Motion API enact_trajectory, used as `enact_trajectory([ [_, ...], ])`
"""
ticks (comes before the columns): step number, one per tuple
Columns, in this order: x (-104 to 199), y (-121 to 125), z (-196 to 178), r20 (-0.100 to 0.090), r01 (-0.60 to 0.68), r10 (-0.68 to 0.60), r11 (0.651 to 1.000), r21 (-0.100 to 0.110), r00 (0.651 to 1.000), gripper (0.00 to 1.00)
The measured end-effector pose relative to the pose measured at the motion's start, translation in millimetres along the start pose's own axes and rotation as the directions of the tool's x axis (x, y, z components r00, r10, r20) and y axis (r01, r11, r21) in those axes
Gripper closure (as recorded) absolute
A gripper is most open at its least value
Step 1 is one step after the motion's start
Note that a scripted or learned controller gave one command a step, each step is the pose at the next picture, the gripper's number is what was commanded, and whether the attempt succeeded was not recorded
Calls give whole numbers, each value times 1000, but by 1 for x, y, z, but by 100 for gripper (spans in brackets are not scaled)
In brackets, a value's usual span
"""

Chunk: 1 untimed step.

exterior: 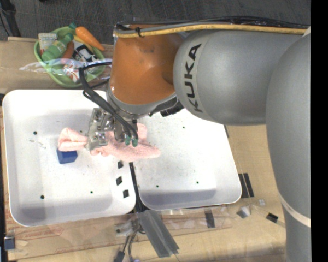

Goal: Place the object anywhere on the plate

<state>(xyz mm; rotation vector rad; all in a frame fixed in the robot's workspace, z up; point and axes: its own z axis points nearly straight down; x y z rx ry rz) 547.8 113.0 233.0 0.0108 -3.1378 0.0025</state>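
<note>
One camera sits fixed above the table point(251, 162) and looks down at a slant. It takes in both white bins, the left bin point(22, 162) and the right bin point(208, 168), with the table's near edge at the bottom and a green bowl point(57, 75) on its far left corner, dark floor beyond. The arm point(224, 70) comes in from the right, close under the lens, so it looms large and covers much of the right bin.
</note>
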Motion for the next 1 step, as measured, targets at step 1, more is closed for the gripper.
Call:
enact_trajectory([
  [1, 0, 0, 0, 1, 0, 0, 1000, 0, 1000, 0],
])
